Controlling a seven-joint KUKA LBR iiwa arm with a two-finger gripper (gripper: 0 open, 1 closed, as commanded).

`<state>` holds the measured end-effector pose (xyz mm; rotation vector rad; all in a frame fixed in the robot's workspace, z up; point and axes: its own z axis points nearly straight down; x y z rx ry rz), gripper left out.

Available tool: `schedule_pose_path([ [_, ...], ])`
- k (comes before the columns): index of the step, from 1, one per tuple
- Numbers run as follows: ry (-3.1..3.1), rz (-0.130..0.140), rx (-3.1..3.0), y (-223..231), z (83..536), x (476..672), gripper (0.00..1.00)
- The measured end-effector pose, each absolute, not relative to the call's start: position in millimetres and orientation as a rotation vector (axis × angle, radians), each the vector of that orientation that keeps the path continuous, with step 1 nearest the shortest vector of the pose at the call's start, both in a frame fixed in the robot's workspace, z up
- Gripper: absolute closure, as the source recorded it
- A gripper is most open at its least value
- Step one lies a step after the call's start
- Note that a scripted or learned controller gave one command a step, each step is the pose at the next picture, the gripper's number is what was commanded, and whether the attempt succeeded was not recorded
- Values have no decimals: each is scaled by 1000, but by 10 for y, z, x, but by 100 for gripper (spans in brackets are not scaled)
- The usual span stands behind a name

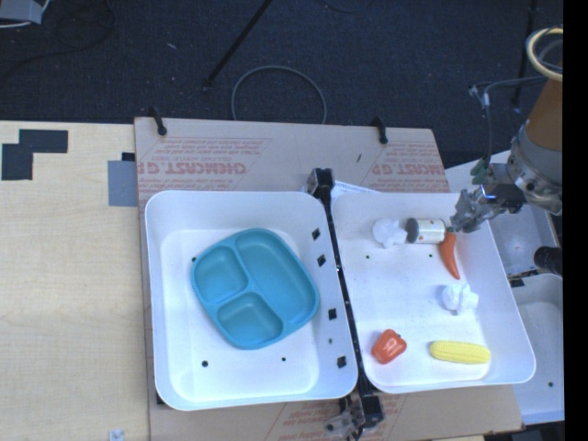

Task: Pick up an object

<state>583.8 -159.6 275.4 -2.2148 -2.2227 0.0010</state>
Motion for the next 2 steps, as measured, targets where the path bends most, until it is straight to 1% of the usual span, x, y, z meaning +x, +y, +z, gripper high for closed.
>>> schedule_pose_path([
  [1,-2223,0,-2214,-1075,2771,5776,100],
  [2,-2221,2,-2215,-586,2581,5748,100],
])
